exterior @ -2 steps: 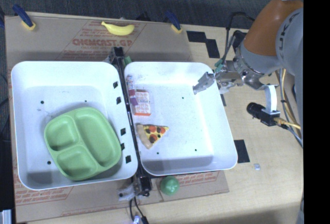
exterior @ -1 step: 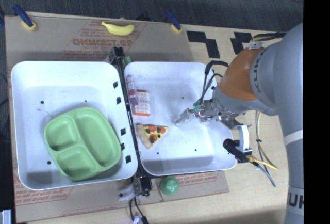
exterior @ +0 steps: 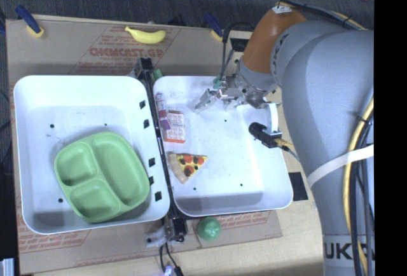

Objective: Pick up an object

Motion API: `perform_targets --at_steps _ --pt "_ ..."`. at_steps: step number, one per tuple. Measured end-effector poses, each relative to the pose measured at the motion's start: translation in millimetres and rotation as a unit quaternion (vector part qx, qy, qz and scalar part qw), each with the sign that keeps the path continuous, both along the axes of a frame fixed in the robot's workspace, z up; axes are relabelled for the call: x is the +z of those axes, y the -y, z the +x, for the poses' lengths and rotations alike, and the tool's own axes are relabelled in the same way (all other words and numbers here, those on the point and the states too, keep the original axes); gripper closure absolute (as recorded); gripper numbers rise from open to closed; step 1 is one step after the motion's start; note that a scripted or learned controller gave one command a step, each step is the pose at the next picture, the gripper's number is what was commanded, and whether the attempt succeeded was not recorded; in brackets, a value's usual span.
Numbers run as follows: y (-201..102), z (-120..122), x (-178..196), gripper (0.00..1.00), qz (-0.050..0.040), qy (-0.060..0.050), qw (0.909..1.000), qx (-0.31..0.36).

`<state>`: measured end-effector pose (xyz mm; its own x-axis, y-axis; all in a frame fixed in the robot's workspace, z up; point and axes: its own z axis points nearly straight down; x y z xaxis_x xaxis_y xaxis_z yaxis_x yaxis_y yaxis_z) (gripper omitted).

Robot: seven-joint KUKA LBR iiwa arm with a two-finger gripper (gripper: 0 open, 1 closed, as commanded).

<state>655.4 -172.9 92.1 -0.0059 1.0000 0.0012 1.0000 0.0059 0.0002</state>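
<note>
Catalogue, near edge to far, for your reference. Item one: a green ball (exterior: pixel 208 228) on the bench outside the bins, at 6 o'clock of the right bin (exterior: pixel 267 195). Item two: a green divided plate (exterior: pixel 100 175) in the left bin (exterior: pixel 32 141), lying toward its near-left corner. Item three: a pizza-slice toy (exterior: pixel 187 165) in the right bin, close to the dividing wall; its long axis runs roughly 3-to-9 o'clock, point toward 3. Item four: a small packet (exterior: pixel 172 125) with red print, just beyond the pizza slice at its 12 o'clock, long axis 12-to-6, also along the dividing wall. Item five: the gripper (exterior: pixel 216 96), low over the far part of the right bin, fingers reaching toward 9 o'clock; whether they are spread or pressed together you cannot tell from this view, and nothing is visibly between them. Item six: a yellow banana (exterior: pixel 145 34) on the cardboard beyond both bins. For your coming move, note the likeliest candidates: the packet lies at about 8 o'clock of the gripper, near it; the pizza slice at about 7 o'clock, farther off. Both ask a reach back toward the divider, where the wall may crowd a finger.
</note>
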Motion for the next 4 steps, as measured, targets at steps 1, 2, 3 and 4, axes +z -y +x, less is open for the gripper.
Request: perform_targets --at_steps 1,2,3,4 --pt "0.1 0.3 10.4 1.00 -0.0005 0.000 1.0000 0.002" --pt "-103.1 2.2 101.3 1.00 0.0004 0.001 1.0000 0.001" --pt "-101.6 1.3 100.0 0.00 -0.0002 0.000 1.0000 0.000" --pt "-40.2 -0.3 -1.8 0.00 -0.0008 -0.003 1.0000 -0.001"
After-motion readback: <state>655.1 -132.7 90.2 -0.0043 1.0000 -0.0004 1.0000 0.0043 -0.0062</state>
